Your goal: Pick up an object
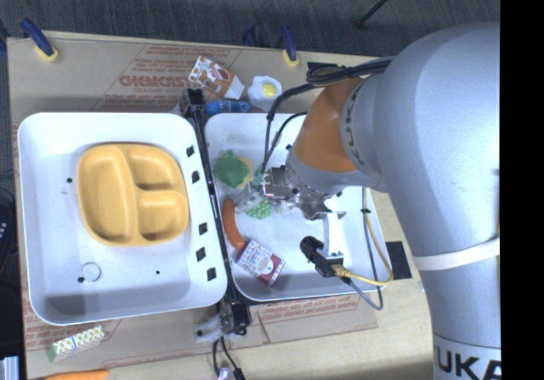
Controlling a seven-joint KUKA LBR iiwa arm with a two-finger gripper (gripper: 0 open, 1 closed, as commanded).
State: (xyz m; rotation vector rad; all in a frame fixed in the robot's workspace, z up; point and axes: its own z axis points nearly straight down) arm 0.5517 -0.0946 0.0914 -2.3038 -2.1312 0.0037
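Over the right shallow white bin (255,125) the tool (265,190) hangs low above a small green leafy toy (258,210); whether it is spread or pinching I cannot tell, beside an orange sausage-shaped toy (230,223)

The arm (450,200) bears white letters at its lower end, reading "UKA", cut off by the frame's bottom edge. The cardboard sheet (153,72) under the bins carries red printing above the left bin; it looks like a brand word, too blurred to read. The small cartons show coloured print, not legible.
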